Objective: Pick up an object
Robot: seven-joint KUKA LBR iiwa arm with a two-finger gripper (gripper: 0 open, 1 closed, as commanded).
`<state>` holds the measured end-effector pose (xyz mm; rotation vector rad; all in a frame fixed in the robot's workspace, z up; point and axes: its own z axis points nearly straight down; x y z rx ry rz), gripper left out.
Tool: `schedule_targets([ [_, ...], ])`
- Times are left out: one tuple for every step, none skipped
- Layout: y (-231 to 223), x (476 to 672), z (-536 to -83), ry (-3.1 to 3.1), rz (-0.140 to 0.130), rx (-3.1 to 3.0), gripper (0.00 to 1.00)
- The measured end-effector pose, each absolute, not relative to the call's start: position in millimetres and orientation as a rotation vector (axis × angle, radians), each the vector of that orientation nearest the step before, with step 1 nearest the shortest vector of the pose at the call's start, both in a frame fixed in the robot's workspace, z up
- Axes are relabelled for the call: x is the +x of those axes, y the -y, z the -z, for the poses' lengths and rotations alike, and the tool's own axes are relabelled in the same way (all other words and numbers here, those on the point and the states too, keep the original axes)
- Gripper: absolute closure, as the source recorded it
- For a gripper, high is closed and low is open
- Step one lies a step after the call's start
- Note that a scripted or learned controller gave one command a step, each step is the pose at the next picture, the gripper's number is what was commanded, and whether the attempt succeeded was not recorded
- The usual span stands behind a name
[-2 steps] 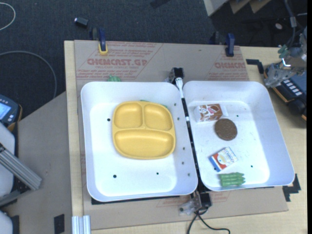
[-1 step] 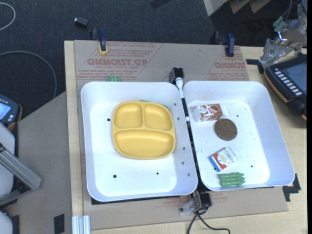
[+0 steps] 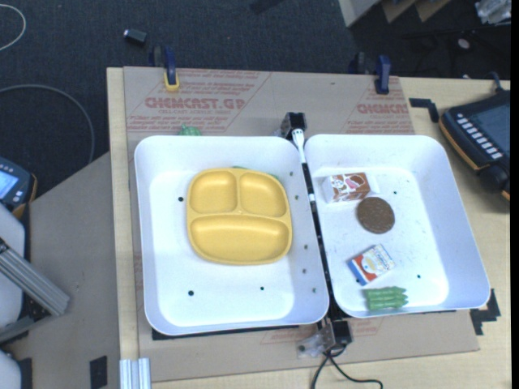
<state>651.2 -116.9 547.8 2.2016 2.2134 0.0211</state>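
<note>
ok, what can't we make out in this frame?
- Green thing behind the left bin: camera view, the rim hides most of it.
- Print on the two packets: too small to read.
- Under the yellow plate: covered by the plate.
- Tablet: cut off by the right edge.

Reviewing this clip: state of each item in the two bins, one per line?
Yellow tray: flat in the left bin, right side up.
Brown disc: lying flat, right bin.
Red-and-white packet: lying flat, near the disc.
Small carton: on its side, askew.
Green pods: lying at the near rim.
</note>
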Motion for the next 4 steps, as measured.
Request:
schedule_targets([
  [118,623.3,-382,-2.229,0.016,2.234,1.0],
  [51,618.4,-275,-2.236,0.009,2.223,1.0],
  [-68,543.3,-204,-2.244,0.012,2.218,1.0],
  [-61,548.9,-220,-2.219,-0.002,2.223,1.0],
])
